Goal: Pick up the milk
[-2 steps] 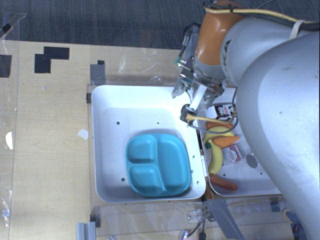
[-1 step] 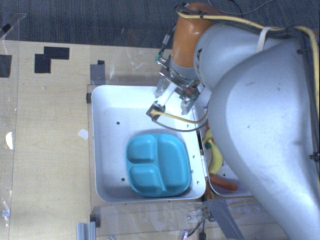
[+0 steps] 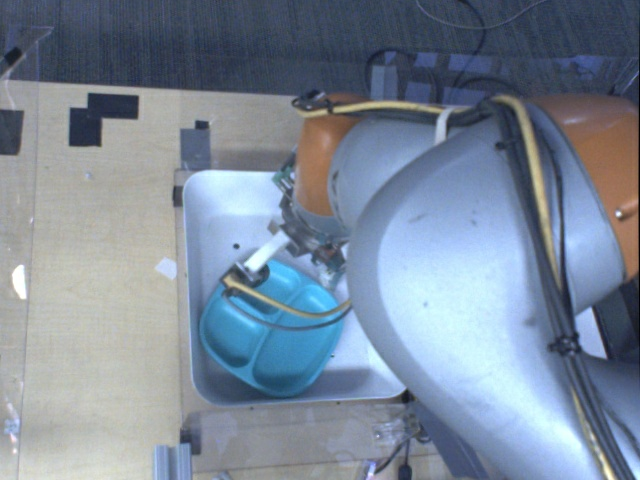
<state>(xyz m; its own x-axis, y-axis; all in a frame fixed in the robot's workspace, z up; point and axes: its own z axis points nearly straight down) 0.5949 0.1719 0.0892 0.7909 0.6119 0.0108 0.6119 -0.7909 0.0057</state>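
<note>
One shallow white bin (image 3: 222, 216) can be seen from where I stand, set into the pale wooden surface (image 3: 90, 288); the big grey arm (image 3: 470, 268) leans in from the right and covers the bin's whole right side and everything beyond it. The orange band (image 3: 318, 163) above the wrist sits over the bin's far right corner, and below it the end effector (image 3: 322, 258) points down into the bin, close above the bin floor. The wrist hides it so closely that I cannot tell whether it is released or clenched, and I can see nothing grasped in it.

A teal-blue rounded plastic dish (image 3: 275, 343) with moulded compartments fills the near left part of the bin, its far edge just beside the end effector and a little to its left. The bin floor behind the dish is bare white with a few dark specks.

As for the milk, I cannot tell where it lies or how it stands relative to the end effector; the arm covers the ground on that side.

Out on the surface to the left are black tape patches (image 3: 103, 116) and a small white scrap (image 3: 165, 266). A grey metal bracket (image 3: 196, 146) stands at the bin's far left corner. Beyond the surface runs dark carpet (image 3: 250, 18) with a thin looped cable (image 3: 470, 8) on it.
</note>
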